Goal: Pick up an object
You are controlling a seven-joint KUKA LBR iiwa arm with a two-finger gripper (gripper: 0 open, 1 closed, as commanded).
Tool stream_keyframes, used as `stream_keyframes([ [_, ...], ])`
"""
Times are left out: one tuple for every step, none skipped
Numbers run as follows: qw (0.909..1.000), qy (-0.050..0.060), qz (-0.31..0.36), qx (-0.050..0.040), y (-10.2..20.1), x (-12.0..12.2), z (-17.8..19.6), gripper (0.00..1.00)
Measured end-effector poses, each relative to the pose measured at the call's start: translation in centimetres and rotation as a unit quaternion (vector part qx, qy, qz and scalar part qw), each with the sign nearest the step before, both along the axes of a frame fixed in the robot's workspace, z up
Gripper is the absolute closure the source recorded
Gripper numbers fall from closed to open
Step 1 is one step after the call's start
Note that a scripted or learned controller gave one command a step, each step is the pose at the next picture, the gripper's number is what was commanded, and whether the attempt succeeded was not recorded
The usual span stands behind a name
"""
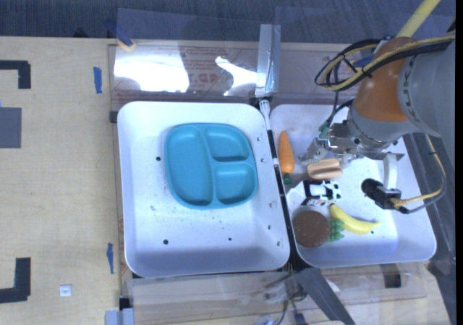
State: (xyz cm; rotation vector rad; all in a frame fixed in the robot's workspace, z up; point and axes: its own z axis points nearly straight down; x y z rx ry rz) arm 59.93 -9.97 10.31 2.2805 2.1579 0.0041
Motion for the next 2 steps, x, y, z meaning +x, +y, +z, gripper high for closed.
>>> stream_keyframes([
  [0.9976, -0.002, 0.069, -0.0004, 5.86, 3.37, 8.5, 1.0],
  [0.9966, 0.001, -0.082, -0.0004, 6.48, 3.49, 8.11, 1.0],
])
